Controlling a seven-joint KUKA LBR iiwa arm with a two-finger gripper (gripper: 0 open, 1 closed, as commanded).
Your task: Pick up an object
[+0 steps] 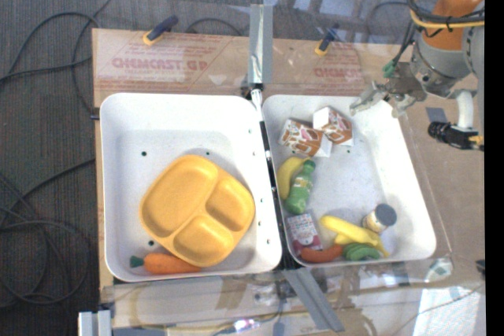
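My gripper [380,101] hangs over the far right rim of the right bin [409,169], fingers spread open and nothing between them. Just left of it in that bin lie two small cartons, one orange and white [302,138] and one white and brown [333,126]. Farther toward the front lie a green bottle [299,190] beside a yellow banana [287,173], a pink packet [303,230], a red pepper [321,253], a second yellow banana [349,230], a green toy [361,252] and a small grey-lidded jar [381,217].
The left bin [126,130] holds a yellow divided plate [198,208] and an orange carrot [165,264] at its front edge. A metal divider [257,51] runs between the bins at the back. Yellow clamps [160,29] sit on the board behind.
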